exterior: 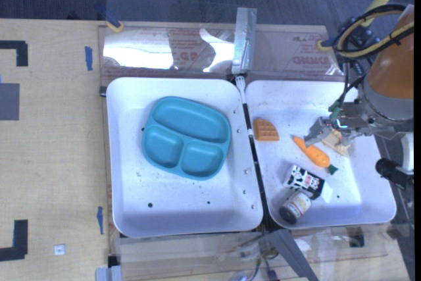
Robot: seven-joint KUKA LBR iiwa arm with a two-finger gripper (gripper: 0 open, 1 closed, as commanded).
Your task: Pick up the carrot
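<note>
The carrot (312,152) lies flat in the right bin (375,207), its green end pointing away from the pincer (327,133). The pincer sits just above the carrot, right beside its thin tip. I cannot tell if the pincer is apart or together. The carrot is not lifted yet, so the grab and the lift are left. Near the carrot there is one waffle (266,129) and one little bottle (300,193). Far from the carrot, the left bin (125,194) holds one blue tray (186,137). That makes two bins.
</note>
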